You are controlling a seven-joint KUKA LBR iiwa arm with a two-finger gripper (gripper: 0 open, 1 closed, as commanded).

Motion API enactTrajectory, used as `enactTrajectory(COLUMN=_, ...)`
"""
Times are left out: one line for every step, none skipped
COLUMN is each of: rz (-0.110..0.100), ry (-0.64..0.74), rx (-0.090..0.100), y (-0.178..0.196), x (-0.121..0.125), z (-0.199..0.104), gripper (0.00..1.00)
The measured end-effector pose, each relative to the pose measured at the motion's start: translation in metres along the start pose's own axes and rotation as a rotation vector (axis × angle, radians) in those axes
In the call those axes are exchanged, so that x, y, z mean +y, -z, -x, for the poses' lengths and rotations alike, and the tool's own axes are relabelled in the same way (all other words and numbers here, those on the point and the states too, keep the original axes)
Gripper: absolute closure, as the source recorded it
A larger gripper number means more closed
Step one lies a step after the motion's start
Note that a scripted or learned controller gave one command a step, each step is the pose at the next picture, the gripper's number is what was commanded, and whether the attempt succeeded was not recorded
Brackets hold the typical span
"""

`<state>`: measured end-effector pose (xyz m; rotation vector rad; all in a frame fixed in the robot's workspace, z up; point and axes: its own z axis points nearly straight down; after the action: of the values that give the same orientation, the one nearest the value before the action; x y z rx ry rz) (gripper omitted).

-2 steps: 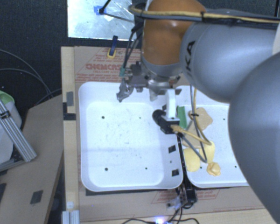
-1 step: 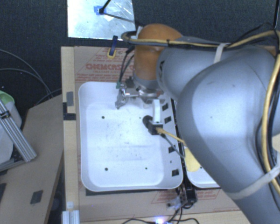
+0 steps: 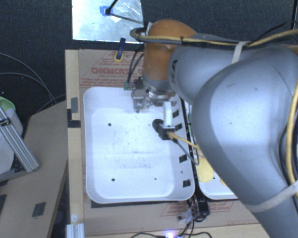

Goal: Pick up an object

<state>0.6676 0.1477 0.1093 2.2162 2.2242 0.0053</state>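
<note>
gripper (image 3: 137,104) low at left bin (image 3: 97,182) far edge, can't tell its state; nothing visibly picked yet, yellow object (image 3: 206,172) untouched in right bin (image 3: 213,194)

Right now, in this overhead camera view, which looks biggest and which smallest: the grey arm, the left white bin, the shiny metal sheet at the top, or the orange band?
1. Grey arm, though it is nearest the camera, which inflates it.
2. Left white bin.
3. Shiny metal sheet.
4. Orange band, close to the sheet in size and partly hidden, so these two are unsure.
</note>
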Motion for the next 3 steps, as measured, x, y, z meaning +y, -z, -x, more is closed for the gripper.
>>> enactTrajectory(rz=-0.011, ry=-0.004, rx=-0.002, y=-0.026, x=-0.107, z=0.017, gripper=1.0)
enactTrajectory(rz=-0.002, ry=-0.003, rx=0.001, y=-0.014, x=-0.103, z=0.017, gripper=1.0)
enactTrajectory(rz=0.003, ry=0.012, rx=0.008, y=0.063, x=-0.13, z=-0.097, gripper=1.0)
